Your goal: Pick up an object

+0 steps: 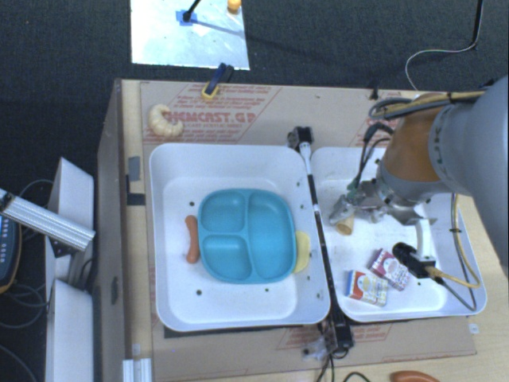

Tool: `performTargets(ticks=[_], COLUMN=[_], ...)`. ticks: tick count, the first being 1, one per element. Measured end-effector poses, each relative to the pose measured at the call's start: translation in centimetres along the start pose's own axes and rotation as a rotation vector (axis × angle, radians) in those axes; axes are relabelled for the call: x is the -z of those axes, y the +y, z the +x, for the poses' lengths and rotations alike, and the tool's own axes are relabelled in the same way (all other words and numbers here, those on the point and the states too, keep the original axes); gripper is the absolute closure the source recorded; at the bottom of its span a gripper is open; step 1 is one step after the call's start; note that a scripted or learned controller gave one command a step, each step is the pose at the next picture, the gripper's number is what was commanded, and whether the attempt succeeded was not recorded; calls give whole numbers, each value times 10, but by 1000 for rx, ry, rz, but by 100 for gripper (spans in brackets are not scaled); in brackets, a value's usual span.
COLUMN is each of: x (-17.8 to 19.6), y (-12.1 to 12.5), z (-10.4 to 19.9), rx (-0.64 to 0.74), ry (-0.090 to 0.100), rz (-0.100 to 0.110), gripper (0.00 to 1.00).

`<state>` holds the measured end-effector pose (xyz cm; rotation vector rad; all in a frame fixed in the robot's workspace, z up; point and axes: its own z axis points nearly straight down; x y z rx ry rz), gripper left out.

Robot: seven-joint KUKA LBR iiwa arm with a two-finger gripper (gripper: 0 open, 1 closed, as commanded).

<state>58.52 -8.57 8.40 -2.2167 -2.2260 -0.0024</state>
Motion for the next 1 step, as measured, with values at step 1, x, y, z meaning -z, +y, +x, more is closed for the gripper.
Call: performTargets(ticks=[1], x=[11], y=[1], z=[-1], rx=[1], ry=[-1], rz=[-2], gripper=[100])
